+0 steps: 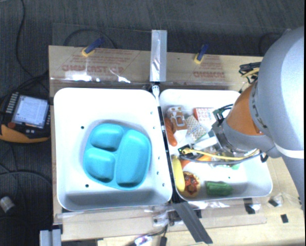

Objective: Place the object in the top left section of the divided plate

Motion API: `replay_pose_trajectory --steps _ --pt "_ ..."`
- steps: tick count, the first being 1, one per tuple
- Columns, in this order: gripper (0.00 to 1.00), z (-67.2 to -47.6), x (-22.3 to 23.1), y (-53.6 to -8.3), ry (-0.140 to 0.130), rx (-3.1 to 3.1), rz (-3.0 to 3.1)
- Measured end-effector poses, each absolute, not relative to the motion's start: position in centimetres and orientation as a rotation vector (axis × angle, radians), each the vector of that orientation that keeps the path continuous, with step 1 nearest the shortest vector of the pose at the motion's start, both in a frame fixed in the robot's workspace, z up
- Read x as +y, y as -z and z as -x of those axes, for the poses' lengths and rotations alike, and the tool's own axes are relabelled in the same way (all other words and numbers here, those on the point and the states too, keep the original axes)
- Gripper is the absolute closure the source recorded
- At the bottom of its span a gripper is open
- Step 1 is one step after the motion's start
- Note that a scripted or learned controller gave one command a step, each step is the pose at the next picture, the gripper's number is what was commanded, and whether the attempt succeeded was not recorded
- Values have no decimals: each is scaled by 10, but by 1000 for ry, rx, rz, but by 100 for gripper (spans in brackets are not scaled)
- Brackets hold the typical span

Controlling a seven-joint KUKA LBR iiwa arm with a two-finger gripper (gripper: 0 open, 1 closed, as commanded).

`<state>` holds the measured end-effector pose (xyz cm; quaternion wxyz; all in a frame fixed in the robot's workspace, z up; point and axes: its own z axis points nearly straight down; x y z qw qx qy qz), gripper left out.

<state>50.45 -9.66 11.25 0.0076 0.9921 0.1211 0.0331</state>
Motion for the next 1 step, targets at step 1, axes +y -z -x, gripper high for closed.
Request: replay_pose_trajectory --steps 1 --pt "100 -483 -25 -183 9 319 -3124"
